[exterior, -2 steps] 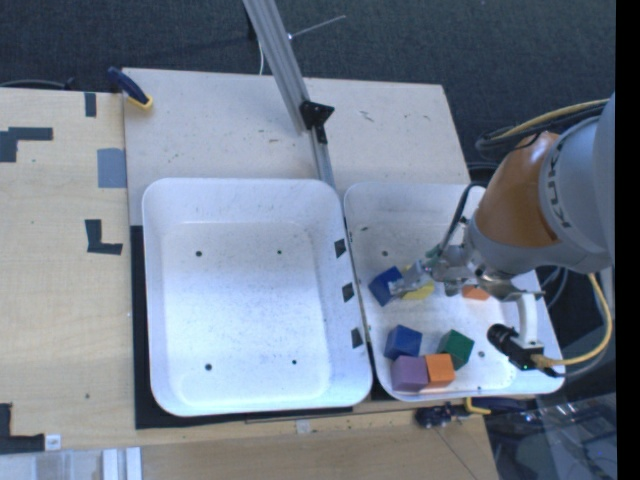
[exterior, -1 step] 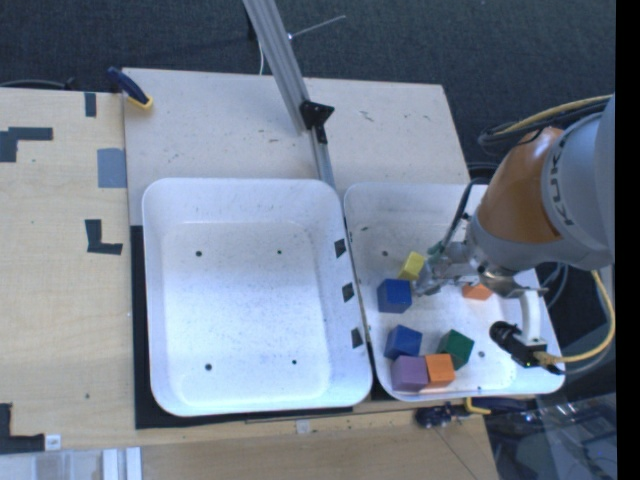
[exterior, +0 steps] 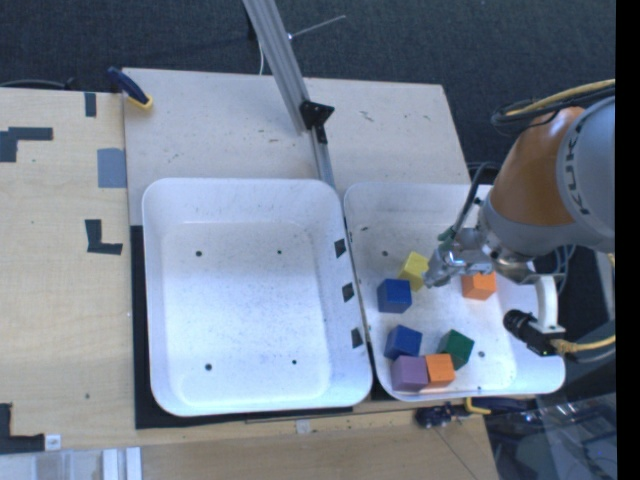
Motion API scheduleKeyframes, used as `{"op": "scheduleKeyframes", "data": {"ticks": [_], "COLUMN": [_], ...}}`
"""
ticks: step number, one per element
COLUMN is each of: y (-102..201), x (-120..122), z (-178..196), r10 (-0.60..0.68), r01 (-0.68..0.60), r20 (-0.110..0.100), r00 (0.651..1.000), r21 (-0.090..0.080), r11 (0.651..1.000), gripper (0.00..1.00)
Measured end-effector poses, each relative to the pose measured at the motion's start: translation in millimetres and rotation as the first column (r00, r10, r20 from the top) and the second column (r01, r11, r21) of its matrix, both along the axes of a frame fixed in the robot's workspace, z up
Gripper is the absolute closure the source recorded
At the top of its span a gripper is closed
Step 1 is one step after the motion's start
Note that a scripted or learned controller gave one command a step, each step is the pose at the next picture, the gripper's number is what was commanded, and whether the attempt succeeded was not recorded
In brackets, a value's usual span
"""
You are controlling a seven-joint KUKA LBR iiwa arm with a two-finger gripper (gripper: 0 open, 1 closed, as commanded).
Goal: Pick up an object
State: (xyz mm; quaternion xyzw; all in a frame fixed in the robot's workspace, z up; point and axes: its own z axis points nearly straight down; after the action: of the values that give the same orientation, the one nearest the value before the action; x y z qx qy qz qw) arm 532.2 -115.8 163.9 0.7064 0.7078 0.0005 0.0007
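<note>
The gripper (exterior: 440, 271) is hovering in the right bin (exterior: 372, 208), just beside the yellow block (exterior: 416, 266), with the orange block (exterior: 479, 286) to its right; its grip cannot be told.

The bench carries two shallow white plastic bins, left (exterior: 170, 218) and right (exterior: 400, 208), and seven small blocks: two blue (exterior: 394, 294) (exterior: 404, 341), two orange (exterior: 479, 286) (exterior: 440, 368), one yellow (exterior: 415, 266), one green (exterior: 458, 347), one purple (exterior: 409, 372).
</note>
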Motion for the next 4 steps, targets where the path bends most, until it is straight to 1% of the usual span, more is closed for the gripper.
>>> {"op": "scheduleKeyframes", "data": {"ticks": [1,2,3,4], "y": [-1,-1,52,106], "x": [-4,-3,8,26], "z": [62,99,101,83], "r10": [0.000,0.000,0.004,0.005], "r01": [0.000,0.000,-0.004,-0.005], "r20": [0.003,0.002,-0.003,-0.004], "r00": [1.000,1.000,1.000,1.000], "r21": [-0.001,-0.001,0.002,0.001], "r11": [1.000,1.000,1.000,1.000], "gripper": [1.00,1.00,1.00,1.00]}}
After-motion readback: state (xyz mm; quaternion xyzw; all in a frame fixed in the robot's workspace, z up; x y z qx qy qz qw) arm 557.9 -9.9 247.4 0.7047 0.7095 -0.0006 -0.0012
